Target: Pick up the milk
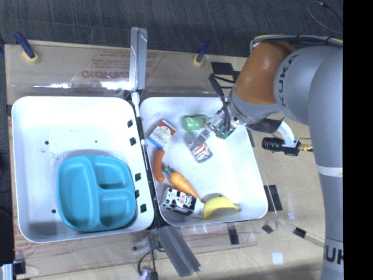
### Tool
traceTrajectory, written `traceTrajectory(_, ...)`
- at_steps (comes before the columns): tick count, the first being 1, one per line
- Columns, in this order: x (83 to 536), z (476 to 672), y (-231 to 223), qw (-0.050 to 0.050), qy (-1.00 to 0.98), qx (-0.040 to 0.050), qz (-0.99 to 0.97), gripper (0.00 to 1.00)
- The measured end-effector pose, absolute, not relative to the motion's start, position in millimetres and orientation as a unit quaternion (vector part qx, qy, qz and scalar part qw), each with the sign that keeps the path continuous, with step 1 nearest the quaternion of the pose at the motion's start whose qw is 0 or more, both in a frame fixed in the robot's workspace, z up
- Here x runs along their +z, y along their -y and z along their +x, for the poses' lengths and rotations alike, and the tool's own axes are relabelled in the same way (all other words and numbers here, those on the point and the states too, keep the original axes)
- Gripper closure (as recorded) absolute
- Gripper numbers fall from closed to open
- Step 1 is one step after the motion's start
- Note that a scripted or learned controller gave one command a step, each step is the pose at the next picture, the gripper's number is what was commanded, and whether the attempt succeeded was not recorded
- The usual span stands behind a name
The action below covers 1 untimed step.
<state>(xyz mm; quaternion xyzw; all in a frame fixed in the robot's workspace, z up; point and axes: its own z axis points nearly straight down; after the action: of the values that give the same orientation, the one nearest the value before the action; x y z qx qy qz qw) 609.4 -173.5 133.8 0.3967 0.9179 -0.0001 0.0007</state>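
Milk carton (178, 200): a small box with black-and-white patches, lying on its side. It sits in the right bin (252, 174), in the near part by the left wall.

- A carrot (184, 183) lies just above the carton on a slant, its thick end toward the carton. It is close enough that contact cannot be ruled out.
- A banana (220, 206) lies just to the carton's right, along the near wall.
- An orange-brown sausage (158, 164) lies along the left wall, farther back than the carrot.
- A small white carton with blue and orange print (161, 134) sits behind the sausage.
- A green item (195, 122) lies near the back of the bin.
- A silver and red can (201, 150) lies tilted near the middle of the bin.

Gripper (217, 128): over the back half of the right bin, just above and to the right of the can and well apart from the milk carton. Its tip points toward the can. Whether it is released or clenched cannot be told from this angle, nor whether it touches the can.

The arm (303, 86) enters from the right.

The left bin (23, 156) holds a blue divided tray (81, 191) in its near half.
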Motion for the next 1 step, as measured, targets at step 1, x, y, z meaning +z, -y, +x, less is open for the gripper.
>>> traceTrajectory(1,97.5,655.2,108.6,0.005,-0.927,0.0016,0.375,0.0)
